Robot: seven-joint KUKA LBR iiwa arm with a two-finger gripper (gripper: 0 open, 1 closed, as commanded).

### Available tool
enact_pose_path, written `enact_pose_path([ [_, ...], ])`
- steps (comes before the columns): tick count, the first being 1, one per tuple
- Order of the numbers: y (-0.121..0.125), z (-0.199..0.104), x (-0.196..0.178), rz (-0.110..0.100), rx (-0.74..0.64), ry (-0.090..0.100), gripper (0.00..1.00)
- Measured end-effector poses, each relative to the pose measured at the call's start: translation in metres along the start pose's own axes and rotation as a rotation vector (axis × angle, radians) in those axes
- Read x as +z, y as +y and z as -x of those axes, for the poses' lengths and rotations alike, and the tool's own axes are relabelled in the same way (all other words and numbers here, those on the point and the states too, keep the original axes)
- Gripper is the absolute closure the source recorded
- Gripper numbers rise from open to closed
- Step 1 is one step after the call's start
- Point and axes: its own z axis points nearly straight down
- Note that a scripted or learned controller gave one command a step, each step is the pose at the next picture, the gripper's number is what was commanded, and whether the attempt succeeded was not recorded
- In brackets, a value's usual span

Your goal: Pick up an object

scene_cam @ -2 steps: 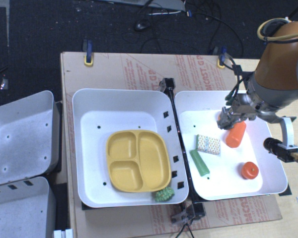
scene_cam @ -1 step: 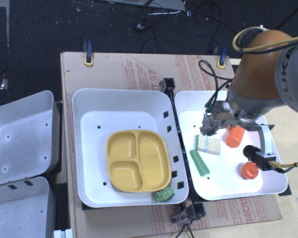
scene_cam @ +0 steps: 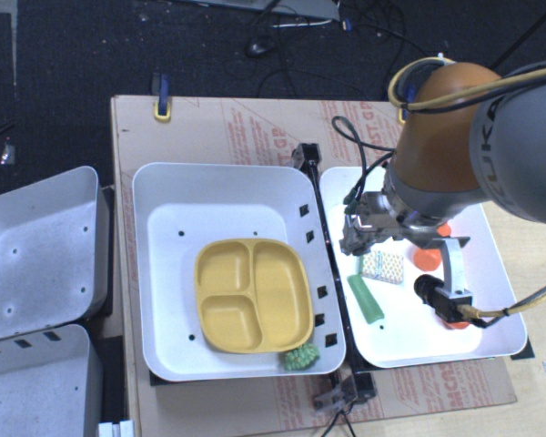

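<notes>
I cannot tell from here how my gripper stands; it hangs low over the right bin, its tip just above a small patterned white block. Nothing shows between its tips, so I count the pick as not yet made. A green stick lies just beside that block, toward the bin's front, and an orange piece sits on the block's other side, partly under the arm. The block looks the likeliest target, given where I hover. Descent, closing and lift are all left. Further out, the left bin bears a yellow tray with a green ball at its front edge.
</notes>
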Motion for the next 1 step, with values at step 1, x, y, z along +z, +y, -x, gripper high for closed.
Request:
enact_pose_path([
  [1, -0.0178, -0.0549, 0.0018, -0.001, -0.002, 0.001, 1.00],
])
